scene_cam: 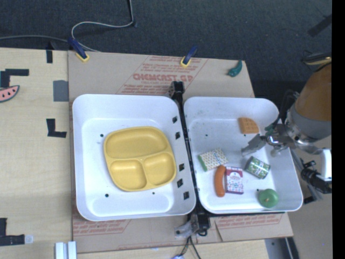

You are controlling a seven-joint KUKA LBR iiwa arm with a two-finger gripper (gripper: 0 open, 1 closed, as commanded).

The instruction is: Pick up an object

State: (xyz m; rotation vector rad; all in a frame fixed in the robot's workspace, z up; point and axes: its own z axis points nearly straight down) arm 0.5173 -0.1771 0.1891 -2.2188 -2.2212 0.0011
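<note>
From my screen I see the claw low over the right white bin, and its two metal fingers stand wide apart with nothing between them. Just below the claw lies a small green and silver can on its side, near the finger tips but not touching them as far as I can tell. Just above the claw, toward the far wall of the bin, rests a flat orange cracker-like square. To the left of the claw lies a small pale box with a green dotted pattern. Lower and left of the claw I see a red and white carton, and an orange-red sausage-shaped toy lies touching its left side. A round green apple-like ball sits in the near corner, below the can. Far to the left of the claw, the left white bin holds a yellow plastic tray with three compartments. Both bins rest on a brown cardboard sheet.
</note>
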